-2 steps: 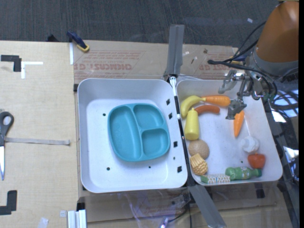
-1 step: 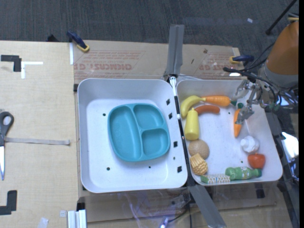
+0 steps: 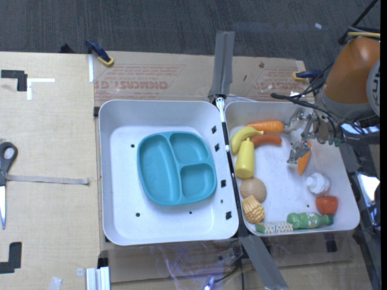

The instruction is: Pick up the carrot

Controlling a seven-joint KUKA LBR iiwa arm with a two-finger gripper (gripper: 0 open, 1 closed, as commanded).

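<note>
- Claw: you see it reaching in from the right, lowered into the right bin near that bin's far right corner; its fingers are pinching a small orange carrot.
- Carrot: held between the fingers, tip pointing down, just above the bin floor.
- Right bin, far left corner: you will find a longer orange carrot-shaped piece, a second orange piece just below it, and a banana curving beside them.
- Right bin, left wall: a yellow bottle, then a tan round item, then a corn cob towards the near edge.
- Right bin, near edge: a green bottle lying flat.
- Right bin, near right corner: a red item, with a white item just beyond it.
- Left bin: a blue divided plate lies in its middle.
- Counter, left edge: scissors.
</note>
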